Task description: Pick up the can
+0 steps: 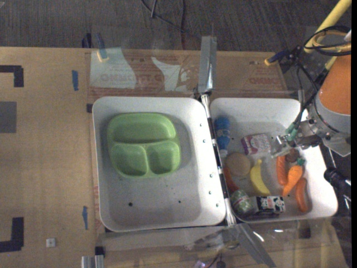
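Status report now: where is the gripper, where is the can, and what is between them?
Gripper low over right bin, near carrots. Can lies at bin's near-left corner, untouched. Banana and milk carton crowd it.

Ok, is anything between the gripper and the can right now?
Yes, along the bin floor. The gripper is over the far side of the right bin, the can lies in its near left corner, and the banana lies between them. A small carton sits close beside the can's right. Nothing lies on top of the can.
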`<state>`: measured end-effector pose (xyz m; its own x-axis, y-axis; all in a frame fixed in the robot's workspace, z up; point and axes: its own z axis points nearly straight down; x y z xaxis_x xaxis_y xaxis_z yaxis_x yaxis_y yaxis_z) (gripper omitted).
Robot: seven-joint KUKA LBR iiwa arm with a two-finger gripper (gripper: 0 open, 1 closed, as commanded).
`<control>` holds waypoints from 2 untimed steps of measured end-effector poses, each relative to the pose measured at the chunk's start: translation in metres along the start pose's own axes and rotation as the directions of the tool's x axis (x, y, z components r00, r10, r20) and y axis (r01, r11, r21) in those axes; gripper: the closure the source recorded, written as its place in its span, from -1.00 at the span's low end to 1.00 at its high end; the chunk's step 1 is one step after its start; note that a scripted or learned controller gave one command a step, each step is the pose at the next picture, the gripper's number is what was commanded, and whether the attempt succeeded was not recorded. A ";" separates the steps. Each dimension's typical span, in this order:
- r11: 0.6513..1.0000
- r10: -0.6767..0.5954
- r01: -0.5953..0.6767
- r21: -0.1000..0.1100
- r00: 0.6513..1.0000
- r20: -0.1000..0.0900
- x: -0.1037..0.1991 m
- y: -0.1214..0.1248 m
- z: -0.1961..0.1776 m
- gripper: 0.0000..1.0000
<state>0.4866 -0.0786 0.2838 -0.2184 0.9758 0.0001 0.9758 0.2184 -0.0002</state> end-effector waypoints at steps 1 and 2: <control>0.998 -0.068 0.068 -0.003 0.998 0.001 0.074 0.045 0.007 1.00; 1.000 0.023 -0.023 0.001 1.000 -0.001 0.096 0.055 0.071 1.00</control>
<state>0.5194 0.0268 0.2132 -0.1962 0.9806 0.0007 0.9806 0.1962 -0.0016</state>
